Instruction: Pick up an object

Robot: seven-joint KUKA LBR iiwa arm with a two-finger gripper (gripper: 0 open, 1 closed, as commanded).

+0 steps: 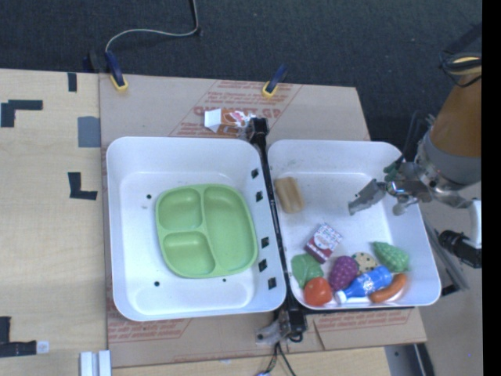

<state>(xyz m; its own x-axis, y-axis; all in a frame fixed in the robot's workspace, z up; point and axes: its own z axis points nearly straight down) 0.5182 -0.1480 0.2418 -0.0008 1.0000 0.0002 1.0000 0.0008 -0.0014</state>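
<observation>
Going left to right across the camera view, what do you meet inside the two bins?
Green plate → tan block → red-and-white packet → purple grapes → gripper → green leafy toy.

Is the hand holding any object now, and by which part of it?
Nothing is held. The hand hangs open over bare floor of the right bin, apart from the toys.

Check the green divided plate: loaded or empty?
Empty. The green plate lies flat in the left bin; all three compartments show bare green.
</observation>
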